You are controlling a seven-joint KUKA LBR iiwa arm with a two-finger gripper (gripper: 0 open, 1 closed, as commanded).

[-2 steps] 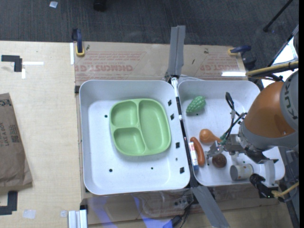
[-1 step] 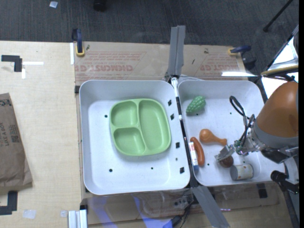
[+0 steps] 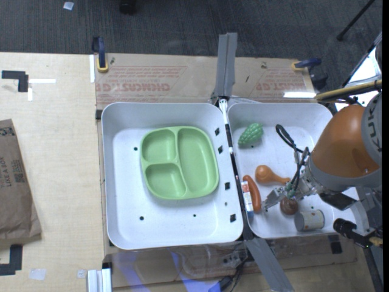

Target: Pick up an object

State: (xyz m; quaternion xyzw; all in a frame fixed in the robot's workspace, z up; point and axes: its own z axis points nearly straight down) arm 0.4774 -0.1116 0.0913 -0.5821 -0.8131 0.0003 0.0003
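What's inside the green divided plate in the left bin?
The pale green three-compartment plastic plate holds nothing; all three sections show bare. It lies flat on the left white bin, whose floor beneath it is covered.

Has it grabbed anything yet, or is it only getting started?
Nothing looks lifted yet. The gripper is down in the right bin, close to a small brown object, beside the orange toy and red sausage. No clear hold shows. Grasping and lifting remain.

A green divided plate point(image 3: 180, 162) lies in the left bin point(image 3: 115, 181); the jaws point(image 3: 284, 194) hover just beside a brown ball point(image 3: 289, 206).
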